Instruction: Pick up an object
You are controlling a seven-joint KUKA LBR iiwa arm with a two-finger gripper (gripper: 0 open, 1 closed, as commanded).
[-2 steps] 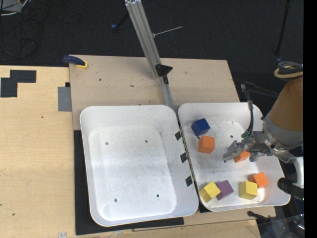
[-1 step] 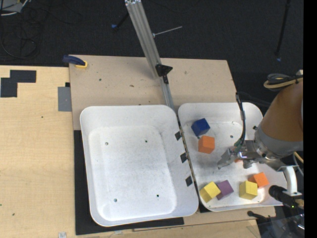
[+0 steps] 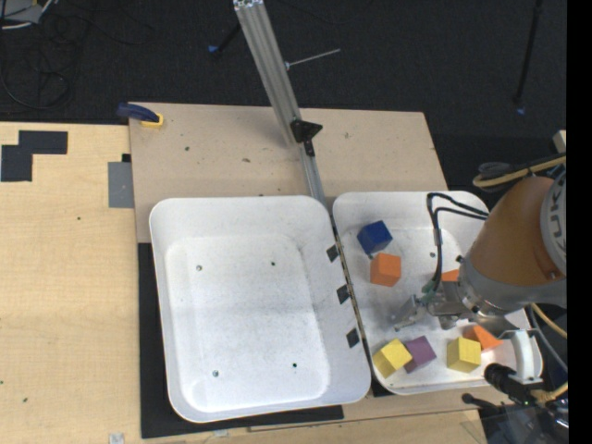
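Note:
The right bin point(image 3: 407, 207) holds several small blocks. A blue cube point(image 3: 375, 237) and an orange cube point(image 3: 386, 269) lie toward its far left. Along the near edge sit a yellow cube point(image 3: 393, 356), a purple cube point(image 3: 421, 351), another yellow cube point(image 3: 463, 353) and an orange block point(image 3: 486, 338). A further orange piece point(image 3: 450, 275) peeks out beside the arm. My gripper point(image 3: 414, 313) hangs low over the bin's middle, between the orange cube and the purple cube, with no block seen in it. The wrist hides part of the bin's right side.
The left bin point(image 3: 242, 222) lies beside the right one, with black clips point(image 3: 341, 293) on the shared rim. A slanted aluminium bar point(image 3: 275, 72) rises behind the bins. Black cables point(image 3: 444, 213) loop over the right bin's far right.

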